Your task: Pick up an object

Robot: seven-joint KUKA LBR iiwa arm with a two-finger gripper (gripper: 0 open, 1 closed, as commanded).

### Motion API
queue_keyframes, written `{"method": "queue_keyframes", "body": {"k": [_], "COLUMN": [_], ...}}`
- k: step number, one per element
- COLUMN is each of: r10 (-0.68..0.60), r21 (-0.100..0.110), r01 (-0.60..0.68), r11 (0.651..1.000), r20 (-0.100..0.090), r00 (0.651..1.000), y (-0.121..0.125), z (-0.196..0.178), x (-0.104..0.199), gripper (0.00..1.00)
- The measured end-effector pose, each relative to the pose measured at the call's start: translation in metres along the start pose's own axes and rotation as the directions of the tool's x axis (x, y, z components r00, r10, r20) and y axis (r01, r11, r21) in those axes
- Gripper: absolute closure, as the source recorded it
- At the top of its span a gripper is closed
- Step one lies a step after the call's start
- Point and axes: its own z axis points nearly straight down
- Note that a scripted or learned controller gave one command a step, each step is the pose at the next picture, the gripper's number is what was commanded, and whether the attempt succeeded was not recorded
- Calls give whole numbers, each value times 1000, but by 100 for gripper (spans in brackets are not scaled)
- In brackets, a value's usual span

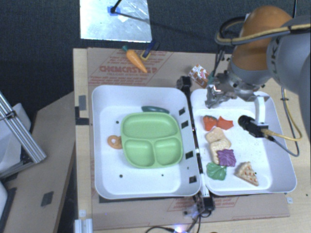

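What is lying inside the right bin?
The right bin holds an orange piece, crackers, a purple piece, a green leaf and a pizza slice. The hand covers the far corner.

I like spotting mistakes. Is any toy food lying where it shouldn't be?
Yes. A toy carrot lies outside both bins, on the cardboard behind the left bin. The other food sits inside the bins.

The counter [58, 130] carries a cardboard sheet [116, 69]. Two white bins [104, 178] sit on it. A toy carrot [136, 60] lies beyond them.
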Motion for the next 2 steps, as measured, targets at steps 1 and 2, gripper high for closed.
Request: {"method": "queue_keyframes", "body": {"k": [1,2], "r10": [1,2], "r21": [4,4], "r01": [-1,-2], "r11": [1000,1000], "r20": [0,0], "r00": [1000,1000], "y": [-6,-13], "z": [16,15], "x": [-1,-2], "gripper": [100,100]}}
